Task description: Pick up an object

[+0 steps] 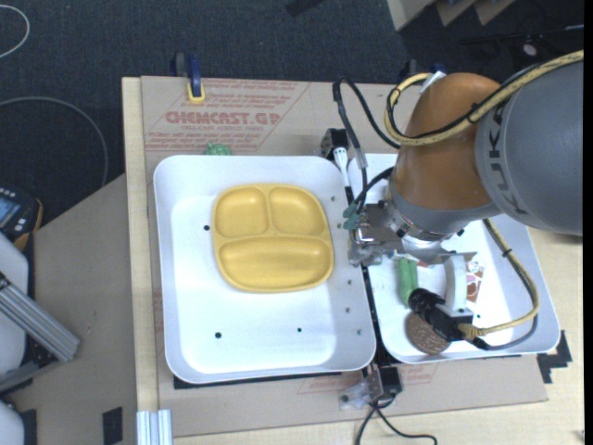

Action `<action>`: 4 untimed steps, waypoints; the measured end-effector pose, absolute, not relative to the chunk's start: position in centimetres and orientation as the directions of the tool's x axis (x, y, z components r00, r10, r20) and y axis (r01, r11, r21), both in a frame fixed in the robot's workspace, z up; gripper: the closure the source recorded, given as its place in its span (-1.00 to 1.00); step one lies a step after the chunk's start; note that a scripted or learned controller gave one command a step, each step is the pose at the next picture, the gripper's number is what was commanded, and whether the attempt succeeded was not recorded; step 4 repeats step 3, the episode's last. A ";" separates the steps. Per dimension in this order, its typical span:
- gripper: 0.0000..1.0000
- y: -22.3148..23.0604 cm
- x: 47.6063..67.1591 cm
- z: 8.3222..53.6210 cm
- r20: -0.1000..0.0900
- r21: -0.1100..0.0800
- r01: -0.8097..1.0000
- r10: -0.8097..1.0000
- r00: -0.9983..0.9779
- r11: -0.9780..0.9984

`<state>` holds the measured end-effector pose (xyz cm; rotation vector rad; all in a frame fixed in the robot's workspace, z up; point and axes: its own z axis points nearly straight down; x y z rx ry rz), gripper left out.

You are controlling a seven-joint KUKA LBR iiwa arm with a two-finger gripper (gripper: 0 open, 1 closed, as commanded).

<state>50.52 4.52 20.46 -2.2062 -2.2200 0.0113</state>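
While arm hangs over right bin (519,290), tool (394,248) state: you cannot tell. Green object (406,279) lies under wrist, brown disc (426,334) near edge. Green one looks light, stiff, perhaps slick; grip across its short width.

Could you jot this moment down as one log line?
arm: over right bin | yellow plate: in left bin | grasp: unconfirmed
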 end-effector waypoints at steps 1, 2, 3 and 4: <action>1.00 8.3 48.0 35.6 0.005 0.015 1.000 1.000 -0.007 0.007; 1.00 11.7 48.0 39.0 0.002 0.005 1.000 1.000 -0.004 0.004; 1.00 8.4 47.9 38.4 -0.001 -0.003 1.000 1.000 0.003 -0.003; 1.00 8.4 47.9 38.4 -0.001 -0.003 1.000 1.000 0.003 -0.003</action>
